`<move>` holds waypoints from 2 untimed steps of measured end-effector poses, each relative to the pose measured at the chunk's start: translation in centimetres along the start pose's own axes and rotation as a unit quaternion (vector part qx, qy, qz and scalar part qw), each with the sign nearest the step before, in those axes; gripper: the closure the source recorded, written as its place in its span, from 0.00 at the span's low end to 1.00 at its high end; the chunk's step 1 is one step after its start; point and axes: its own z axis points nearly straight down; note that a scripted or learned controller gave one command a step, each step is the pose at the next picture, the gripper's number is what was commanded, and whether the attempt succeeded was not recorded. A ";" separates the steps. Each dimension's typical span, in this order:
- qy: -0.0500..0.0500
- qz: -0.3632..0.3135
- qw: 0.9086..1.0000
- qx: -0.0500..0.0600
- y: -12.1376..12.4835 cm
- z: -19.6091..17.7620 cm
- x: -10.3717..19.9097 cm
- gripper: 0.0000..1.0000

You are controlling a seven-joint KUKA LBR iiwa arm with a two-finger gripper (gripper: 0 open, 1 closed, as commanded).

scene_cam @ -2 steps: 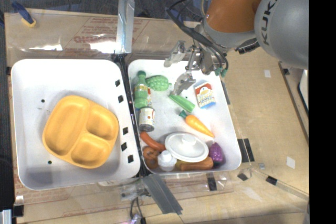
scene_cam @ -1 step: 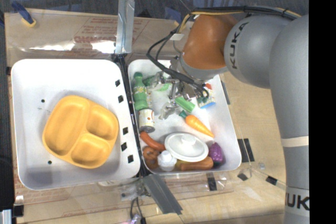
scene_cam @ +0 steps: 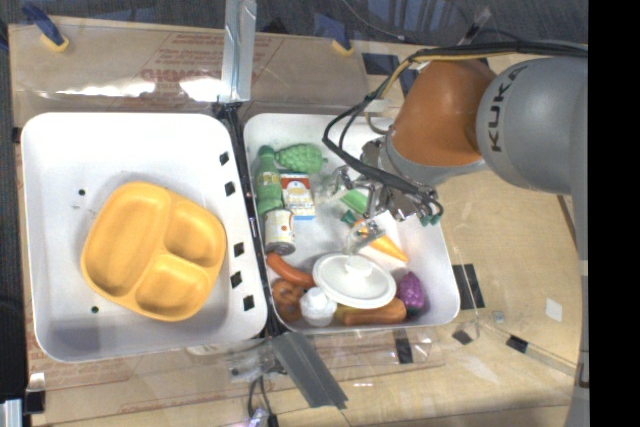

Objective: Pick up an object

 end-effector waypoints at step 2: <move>-0.002 -0.038 0.999 0.001 0.8 -0.1 5.5 0.00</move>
